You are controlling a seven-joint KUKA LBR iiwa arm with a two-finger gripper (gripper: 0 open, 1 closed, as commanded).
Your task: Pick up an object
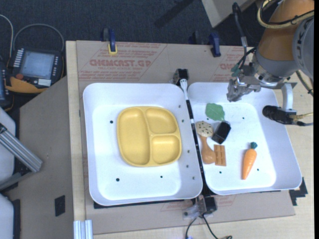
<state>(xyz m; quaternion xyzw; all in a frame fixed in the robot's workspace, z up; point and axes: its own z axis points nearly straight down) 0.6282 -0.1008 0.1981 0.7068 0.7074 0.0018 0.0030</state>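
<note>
Gripper [235, 94] hangs over far edge of right bin [279, 180]; can't tell its opening, nothing visibly in it. Candidates cluster on that bin's left: green piece [215, 111] closest, black block [221, 132], spoon [205, 142], carrot [248, 162] nearer. Left bin [99, 183] holds yellow tray [148, 135], likely for sorting.

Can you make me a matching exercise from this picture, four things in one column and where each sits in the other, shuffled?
Things:
1. yellow plastic divided plate
2. orange toy carrot
3. green flat leaf-shaped piece
4. robot's hand

Places:
A. right bin, near its front right
B. above the right bin's back edge
C. middle of the left bin
D. right bin, toward the back, left of centre

Pairs: 1-C, 2-A, 3-D, 4-B
</note>
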